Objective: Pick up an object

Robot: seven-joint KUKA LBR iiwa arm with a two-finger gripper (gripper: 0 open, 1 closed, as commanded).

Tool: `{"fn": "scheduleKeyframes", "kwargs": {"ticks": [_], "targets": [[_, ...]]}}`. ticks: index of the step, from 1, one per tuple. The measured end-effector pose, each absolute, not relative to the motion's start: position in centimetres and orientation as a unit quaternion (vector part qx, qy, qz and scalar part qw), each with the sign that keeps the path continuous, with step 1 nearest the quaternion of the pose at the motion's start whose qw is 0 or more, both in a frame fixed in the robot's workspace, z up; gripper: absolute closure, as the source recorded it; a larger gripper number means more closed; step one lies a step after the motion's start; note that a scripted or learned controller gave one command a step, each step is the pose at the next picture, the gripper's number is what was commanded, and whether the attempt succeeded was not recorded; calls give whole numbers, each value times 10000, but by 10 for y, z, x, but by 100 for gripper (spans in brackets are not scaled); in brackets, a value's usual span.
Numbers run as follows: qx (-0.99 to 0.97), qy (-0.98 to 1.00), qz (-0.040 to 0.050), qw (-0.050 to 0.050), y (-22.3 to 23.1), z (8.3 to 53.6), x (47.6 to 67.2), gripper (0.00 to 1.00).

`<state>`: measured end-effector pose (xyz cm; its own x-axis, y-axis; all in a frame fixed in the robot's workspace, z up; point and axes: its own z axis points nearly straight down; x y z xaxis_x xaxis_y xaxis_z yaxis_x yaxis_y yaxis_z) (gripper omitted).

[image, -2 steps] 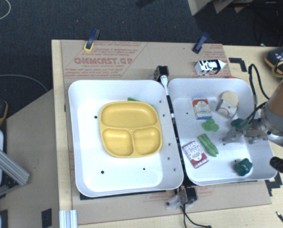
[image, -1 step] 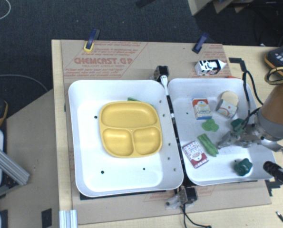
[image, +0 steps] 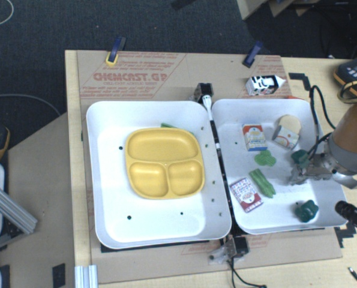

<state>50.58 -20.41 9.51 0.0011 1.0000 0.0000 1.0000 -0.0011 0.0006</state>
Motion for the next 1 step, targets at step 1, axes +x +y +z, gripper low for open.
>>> {"fn": "scheduleKeyframes", "kwargs": {"ticks": [1], "targets": [[7071, 7071, 8, 31, -207, 138, 507, 100]]}}
